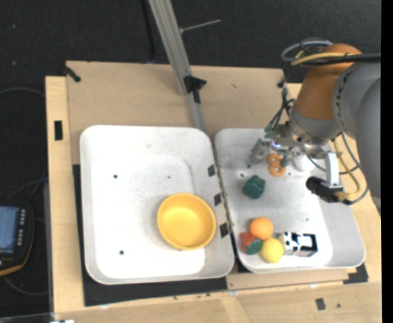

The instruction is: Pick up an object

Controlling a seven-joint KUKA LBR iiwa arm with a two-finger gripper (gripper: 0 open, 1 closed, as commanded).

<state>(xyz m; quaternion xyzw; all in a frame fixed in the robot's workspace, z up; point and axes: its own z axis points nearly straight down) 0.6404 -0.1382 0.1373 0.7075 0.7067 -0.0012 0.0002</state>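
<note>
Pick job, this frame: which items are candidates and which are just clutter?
In play: gripper, small orange object at its fingers, green object, orange ball, yellow ball, black-and-white box, all in right bin.

Bystanders: yellow bowl, left bin.

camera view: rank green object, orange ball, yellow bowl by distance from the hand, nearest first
From the hand:
1. green object, right bin, just below-left of it.
2. orange ball, near the right bin's front edge.
3. yellow bowl, left bin.
</note>
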